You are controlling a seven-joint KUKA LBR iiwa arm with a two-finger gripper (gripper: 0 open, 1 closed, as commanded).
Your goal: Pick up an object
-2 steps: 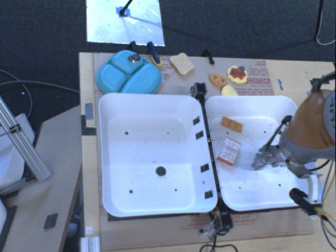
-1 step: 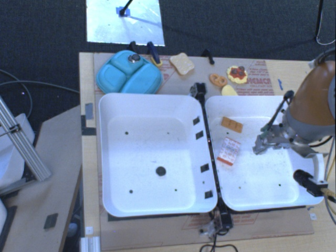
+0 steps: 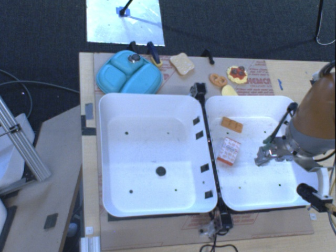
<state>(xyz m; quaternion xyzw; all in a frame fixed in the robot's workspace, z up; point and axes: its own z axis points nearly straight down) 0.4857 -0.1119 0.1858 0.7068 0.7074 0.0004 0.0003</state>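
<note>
the grey metal gripper (image 3: 266,155) hangs over the right white plastic bin (image 3: 273,198), near its 3 o'clock side, and i cannot tell if it is open or closed. nothing shows in its grip. in that bin, a small white and red paper packet (image 3: 229,151) lies at 9 o'clock, well apart from the gripper. a flat orange cracker-like block (image 3: 231,124) sits at 11 o'clock. the packet looks light, thin and a bit slippery, so it is likely best pinched across its narrow sides.
</note>
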